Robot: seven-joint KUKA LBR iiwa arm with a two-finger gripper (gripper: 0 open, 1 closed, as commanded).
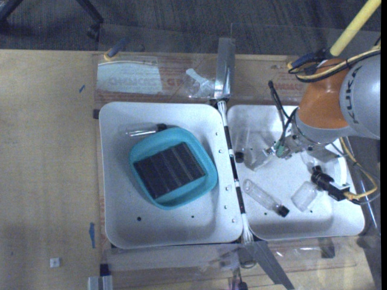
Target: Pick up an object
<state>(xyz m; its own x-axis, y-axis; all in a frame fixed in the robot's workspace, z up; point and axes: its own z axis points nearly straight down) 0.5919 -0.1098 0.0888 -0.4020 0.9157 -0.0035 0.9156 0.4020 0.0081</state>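
The pincer (279, 150) sits low in the right bin (351, 225), over clear plastic vials; whether it is spread or pinching, I cannot tell. A capped clear vial (265, 197) lies just below-left of the pincer, another clear piece (303, 196) below it. Transparent, round vials may roll or slip away. The teal tray (173, 168) lies well left of the pincer, in the left bin (115, 222).

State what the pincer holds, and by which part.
Cannot be told: the pincer sits low in the right bin among clear vials, its tips too blurred to show any hold.
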